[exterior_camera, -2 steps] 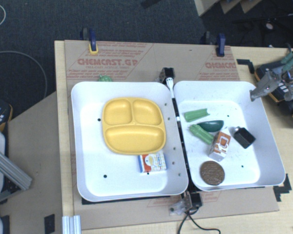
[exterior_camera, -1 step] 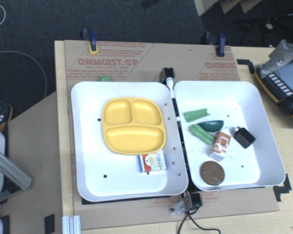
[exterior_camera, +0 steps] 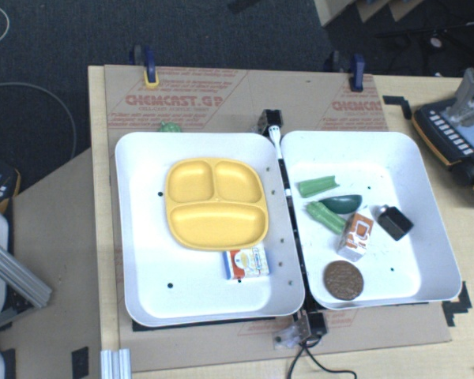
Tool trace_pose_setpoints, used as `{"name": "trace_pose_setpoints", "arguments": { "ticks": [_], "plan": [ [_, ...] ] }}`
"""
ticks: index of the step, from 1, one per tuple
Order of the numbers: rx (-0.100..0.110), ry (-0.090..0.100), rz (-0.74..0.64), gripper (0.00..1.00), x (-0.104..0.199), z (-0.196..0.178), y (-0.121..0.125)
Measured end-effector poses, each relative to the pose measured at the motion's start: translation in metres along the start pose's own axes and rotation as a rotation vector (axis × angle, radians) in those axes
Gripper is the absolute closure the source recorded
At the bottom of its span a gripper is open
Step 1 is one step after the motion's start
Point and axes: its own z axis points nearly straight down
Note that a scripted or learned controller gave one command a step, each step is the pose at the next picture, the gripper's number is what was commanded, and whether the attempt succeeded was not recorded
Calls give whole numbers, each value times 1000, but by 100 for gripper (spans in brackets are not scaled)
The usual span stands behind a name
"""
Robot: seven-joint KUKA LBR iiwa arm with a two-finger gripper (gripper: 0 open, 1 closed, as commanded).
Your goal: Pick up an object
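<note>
Yellow plate (exterior_camera: 217, 204): it lies flat in the left bin (exterior_camera: 142, 235), near the middle, and we see no food in its three parts.
Small box (exterior_camera: 246, 263): it lies in the left bin too, just touching the plate's near edge.
Right bin (exterior_camera: 426, 212): it holds six small things, close together, so we think a grab here could bump a neighbour.
Green things: a light green stick (exterior_camera: 317, 185), a dark green piece (exterior_camera: 341, 204) and another green stick (exterior_camera: 325, 218) lie in a little bunch.
Orange carton (exterior_camera: 356, 235): it leans by the green bunch, with a black block (exterior_camera: 394, 223) just beside it.
Brown disc (exterior_camera: 344, 279): it lies flat and more on its own, so we think it is easy to reach.
Blue clamps (exterior_camera: 148, 63): they pinch the board's far edge, we guess to keep it from sliding.
Gripper: we cannot tell whether it is spread or pressed together.
Job: nothing is picked up yet.
</note>
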Motion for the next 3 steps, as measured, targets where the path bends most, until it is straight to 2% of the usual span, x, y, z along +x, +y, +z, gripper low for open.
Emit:
{"name": "trace_pose_setpoints", "arguments": {
  "ticks": [1,2,3],
  "plan": [
    [24,3,3,100,-1,182,-4],
    [-8,3,-4,100,49,67,0],
    [-2,4,-7,100,126,8,1]
  ]
}}
